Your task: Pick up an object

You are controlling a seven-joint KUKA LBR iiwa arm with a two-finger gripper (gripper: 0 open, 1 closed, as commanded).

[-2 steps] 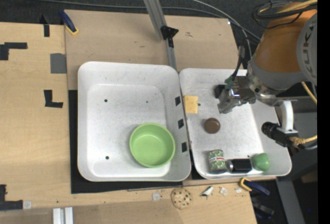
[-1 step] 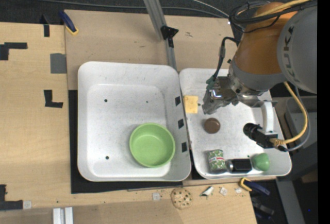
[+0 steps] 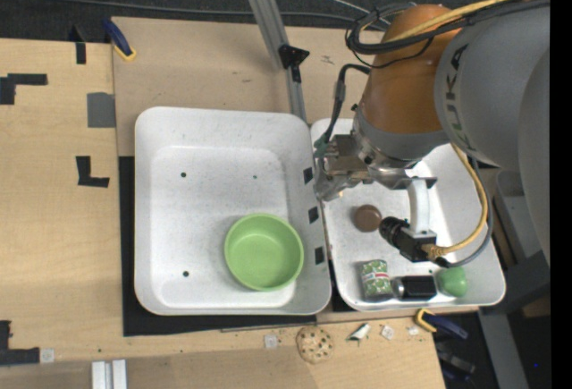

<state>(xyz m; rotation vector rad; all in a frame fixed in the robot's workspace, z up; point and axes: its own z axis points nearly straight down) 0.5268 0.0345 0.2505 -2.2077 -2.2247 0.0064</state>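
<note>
Right white bin (image 3: 478,289) holds a small round brown puck-like object (image 3: 366,217), probably rigid and light (grip across its sides). End effector (image 3: 338,174) hovers just beside it; I cannot tell its state.

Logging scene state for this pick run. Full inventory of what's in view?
bins: 2, white, side by side on bench
bowl: 1, green, left bin, near-right corner
brown round object: 1, right bin, middle
green patterned packet: 1, right bin, near edge
black object: 1, beside packet
green ball: 1, right bin, near-right corner
cookie-like disc: 1, tan, on bench below bins
arm: 1, grey and orange, over right bin
gripper: 1, right bin's far-left part
</note>
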